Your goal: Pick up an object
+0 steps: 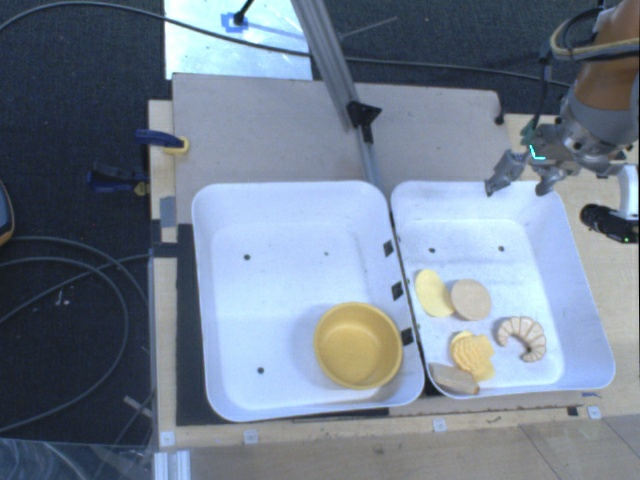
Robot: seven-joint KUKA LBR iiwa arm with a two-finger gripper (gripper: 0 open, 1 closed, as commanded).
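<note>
My gripper (523,180) hangs over the far edge of the right bin (500,230), its two fingers spread apart and open with nothing between them. In the near part of that bin lie a pale yellow disc (432,293), a tan round cracker (470,299), a croissant-shaped piece (523,337), a yellow shell-shaped piece (472,353) and a beige wedge (453,378). All of these lie well below the gripper, toward the front. A yellow bowl (358,344) sits in the front right corner of the left bin (250,268).
A grey pole (330,53) slants from the top of the view down to the seam between the bins. A blue and yellow clamp (160,141) grips the bench's left edge. Cables loop on the dark floor at left.
</note>
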